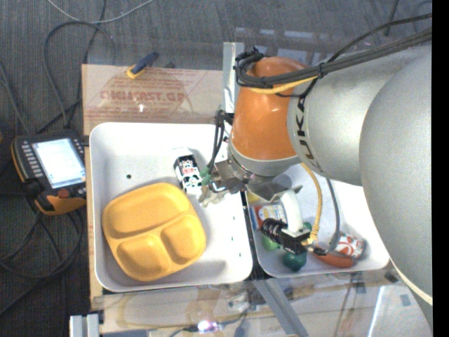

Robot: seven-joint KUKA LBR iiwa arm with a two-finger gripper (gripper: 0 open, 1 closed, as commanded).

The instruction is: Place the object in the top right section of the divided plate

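My pincer hangs over the left bin, low beside the bin's right wall; whether its fingers are apart or closed I cannot tell. Just to its left sits a small black-and-white carton, at the pincer's tip, on the bin floor. Below and left lies the yellow divided plate. In the right bin lie a white bottle, a green object and a red-and-white can
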